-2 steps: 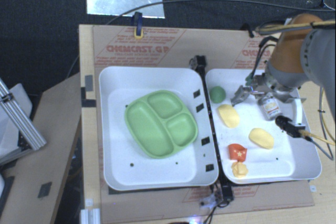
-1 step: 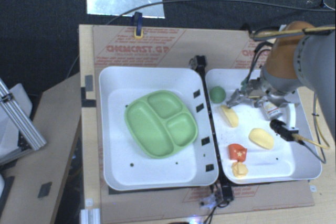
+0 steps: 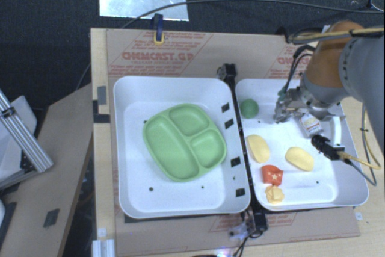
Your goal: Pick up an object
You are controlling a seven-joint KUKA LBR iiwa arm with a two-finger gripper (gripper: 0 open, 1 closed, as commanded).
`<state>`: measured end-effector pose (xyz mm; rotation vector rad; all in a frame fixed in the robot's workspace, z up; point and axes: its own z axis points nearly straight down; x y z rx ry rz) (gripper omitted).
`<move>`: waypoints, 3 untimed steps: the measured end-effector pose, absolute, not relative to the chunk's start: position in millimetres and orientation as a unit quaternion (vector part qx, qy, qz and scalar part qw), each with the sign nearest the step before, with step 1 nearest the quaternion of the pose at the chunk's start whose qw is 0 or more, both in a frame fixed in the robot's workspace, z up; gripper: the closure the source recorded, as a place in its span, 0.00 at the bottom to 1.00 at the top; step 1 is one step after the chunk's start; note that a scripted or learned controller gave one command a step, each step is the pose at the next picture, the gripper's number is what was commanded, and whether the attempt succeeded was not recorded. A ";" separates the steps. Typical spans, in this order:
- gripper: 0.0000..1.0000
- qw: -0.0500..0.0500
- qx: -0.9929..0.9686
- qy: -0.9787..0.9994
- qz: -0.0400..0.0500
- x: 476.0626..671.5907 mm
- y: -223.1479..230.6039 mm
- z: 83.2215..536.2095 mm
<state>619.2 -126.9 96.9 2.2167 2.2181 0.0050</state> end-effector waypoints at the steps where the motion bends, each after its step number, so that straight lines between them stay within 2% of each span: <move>1: 1.00 0.003 0.706 0.708 0.002 620.4 -128.4 162.1; 3: 1.00 0.003 0.705 0.709 0.002 627.6 -120.7 277.8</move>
